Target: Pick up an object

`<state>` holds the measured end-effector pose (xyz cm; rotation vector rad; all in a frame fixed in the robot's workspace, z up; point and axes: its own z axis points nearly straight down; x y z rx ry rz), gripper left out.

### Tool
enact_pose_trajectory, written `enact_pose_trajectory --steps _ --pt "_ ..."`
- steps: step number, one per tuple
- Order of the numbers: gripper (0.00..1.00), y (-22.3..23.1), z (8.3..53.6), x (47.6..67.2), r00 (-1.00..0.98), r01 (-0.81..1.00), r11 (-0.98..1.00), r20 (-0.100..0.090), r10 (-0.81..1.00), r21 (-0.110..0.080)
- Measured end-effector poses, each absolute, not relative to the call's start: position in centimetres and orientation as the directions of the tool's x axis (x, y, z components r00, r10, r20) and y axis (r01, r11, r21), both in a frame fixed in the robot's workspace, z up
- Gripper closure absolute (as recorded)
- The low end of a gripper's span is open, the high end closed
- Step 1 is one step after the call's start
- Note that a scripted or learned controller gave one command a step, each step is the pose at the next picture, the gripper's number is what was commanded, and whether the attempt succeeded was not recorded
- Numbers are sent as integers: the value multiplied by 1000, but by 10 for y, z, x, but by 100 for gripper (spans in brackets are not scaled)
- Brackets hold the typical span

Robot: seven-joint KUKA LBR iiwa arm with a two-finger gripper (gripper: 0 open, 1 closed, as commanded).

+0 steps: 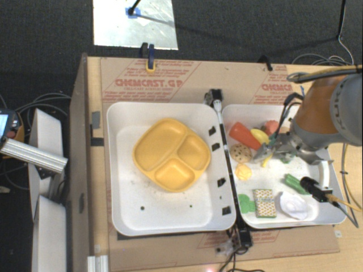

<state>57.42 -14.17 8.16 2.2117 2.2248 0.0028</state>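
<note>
Pincer (267,154): lowered into the right bin (326,219), finger state not discernible, nothing seen held. Touching or just beside its tip: yellow piece (260,135), orange-red block (245,133) beyond that. Just left: speckled cookie (240,152). Below: small yellow item (243,173), patterned packet (264,203), green tool (295,182), white wad (295,205). Well left, in the left bin (130,220): yellow divided plate (171,154).
</note>
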Motion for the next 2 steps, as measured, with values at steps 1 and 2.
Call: enact_pose_trajectory --steps 1,2 --pt "0 -92 85 656 -11 1000 11 -2 1000 -22" --pt "0 -93 84 661 -4 999 4 1 1000 -41"
